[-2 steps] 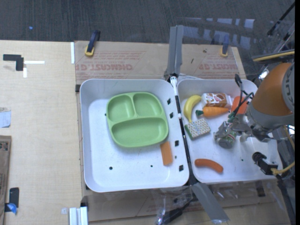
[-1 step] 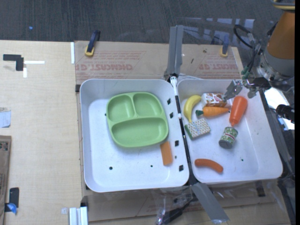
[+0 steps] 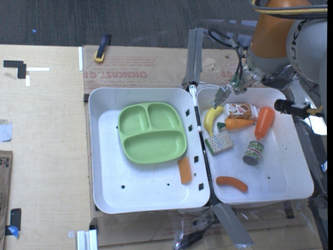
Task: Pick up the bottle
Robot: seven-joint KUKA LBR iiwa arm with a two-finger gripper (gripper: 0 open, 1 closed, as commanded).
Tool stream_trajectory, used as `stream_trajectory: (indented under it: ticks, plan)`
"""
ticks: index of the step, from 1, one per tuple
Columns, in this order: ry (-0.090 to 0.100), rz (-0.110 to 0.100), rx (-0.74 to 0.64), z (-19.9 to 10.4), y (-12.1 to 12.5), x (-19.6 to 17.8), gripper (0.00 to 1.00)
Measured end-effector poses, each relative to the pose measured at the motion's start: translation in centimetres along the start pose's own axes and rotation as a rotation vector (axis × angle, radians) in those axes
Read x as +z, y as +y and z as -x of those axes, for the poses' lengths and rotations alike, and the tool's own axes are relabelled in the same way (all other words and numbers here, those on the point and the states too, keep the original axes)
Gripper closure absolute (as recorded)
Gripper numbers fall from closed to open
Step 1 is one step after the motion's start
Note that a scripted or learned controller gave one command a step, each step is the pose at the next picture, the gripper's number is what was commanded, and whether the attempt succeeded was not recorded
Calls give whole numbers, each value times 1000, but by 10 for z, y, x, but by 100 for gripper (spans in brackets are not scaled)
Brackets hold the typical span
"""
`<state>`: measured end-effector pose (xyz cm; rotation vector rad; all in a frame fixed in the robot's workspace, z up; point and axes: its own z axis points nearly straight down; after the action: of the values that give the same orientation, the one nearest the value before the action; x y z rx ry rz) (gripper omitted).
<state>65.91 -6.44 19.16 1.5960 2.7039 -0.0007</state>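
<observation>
Gripper [image 3: 227,94] above the banana [image 3: 212,117] — finger spread too small to tell. Bottle [image 3: 264,122] lying apart, right bin [image 3: 291,186].

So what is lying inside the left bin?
The left bin holds a green divided plate and an orange stick-like piece beside it. Whatever lies under the plate is covered.

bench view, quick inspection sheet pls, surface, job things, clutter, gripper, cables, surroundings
surface: two white bins, left bin, right bin
job's things: orange bottle lying in right bin
clutter: banana, carrot, can, sausage, sponge beside it; green plate and orange block in left bin
grippers: gripper above the banana, holding nothing
cables: black cable looping near the wrist
surroundings: wooden bench, clamp
</observation>
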Motion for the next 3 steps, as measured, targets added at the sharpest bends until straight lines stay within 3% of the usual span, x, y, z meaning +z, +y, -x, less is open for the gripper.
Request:
stream_trajectory:
  ticks: [1,2,3]
  plan:
    - [0,0,0,0,0,0,0]
    - [1,-2,1,-3,-141,-15,0]
    - [1,0,-330,29,-113,92,0]
